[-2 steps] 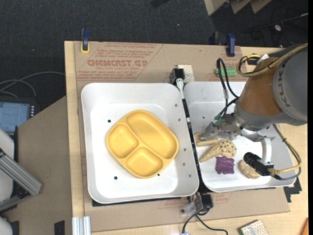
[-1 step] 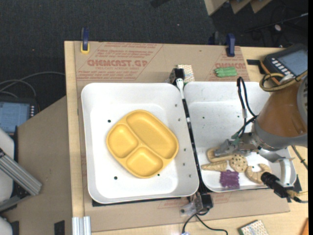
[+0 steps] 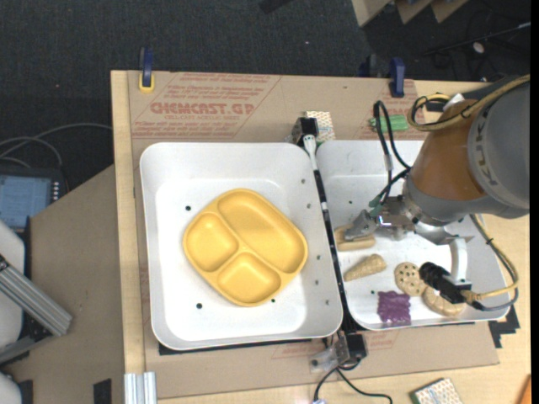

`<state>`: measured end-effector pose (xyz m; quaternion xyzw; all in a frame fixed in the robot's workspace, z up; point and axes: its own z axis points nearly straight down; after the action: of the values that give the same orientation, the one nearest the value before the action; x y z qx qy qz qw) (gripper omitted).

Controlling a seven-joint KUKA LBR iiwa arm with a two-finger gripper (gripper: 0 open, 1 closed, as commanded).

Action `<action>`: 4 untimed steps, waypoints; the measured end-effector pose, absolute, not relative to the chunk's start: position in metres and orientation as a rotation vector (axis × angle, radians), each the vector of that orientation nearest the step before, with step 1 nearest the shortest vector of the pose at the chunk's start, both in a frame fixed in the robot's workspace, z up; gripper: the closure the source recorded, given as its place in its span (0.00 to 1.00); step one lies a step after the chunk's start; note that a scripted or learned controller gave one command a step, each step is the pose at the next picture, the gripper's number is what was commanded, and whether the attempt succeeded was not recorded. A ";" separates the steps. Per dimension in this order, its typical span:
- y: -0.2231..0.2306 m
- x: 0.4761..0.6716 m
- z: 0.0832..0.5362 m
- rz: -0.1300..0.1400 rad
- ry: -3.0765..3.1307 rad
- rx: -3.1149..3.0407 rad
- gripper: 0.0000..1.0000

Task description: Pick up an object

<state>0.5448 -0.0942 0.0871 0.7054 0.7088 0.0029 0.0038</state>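
My gripper hangs low over the left side of the right bin. It is just above a tan stick-shaped piece that lies against the bin's left wall. In front of that lies a tan cone-shaped piece. A round dotted cookie sits to the right of the cone. A purple block rests near the bin's front edge. A brown ring-shaped piece lies at the front right, partly under a black part of the arm's cabling.
The left bin holds a yellow three-compartment plate in its middle. The grey arm with its orange band covers the back right of the right bin. Cables loop above that bin.
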 end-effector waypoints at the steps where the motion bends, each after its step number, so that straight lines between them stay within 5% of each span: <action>1: -0.166 0.500 0.087 0.001 2.212 2.228 0.00; 2: -0.104 0.521 0.087 0.009 2.222 2.211 0.00; 3: -0.176 0.486 0.087 0.002 2.212 2.227 0.00; 4: -0.100 0.518 0.087 0.011 2.223 2.209 0.00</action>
<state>0.5182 -0.1004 0.0871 0.7048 0.7094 0.0034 0.0036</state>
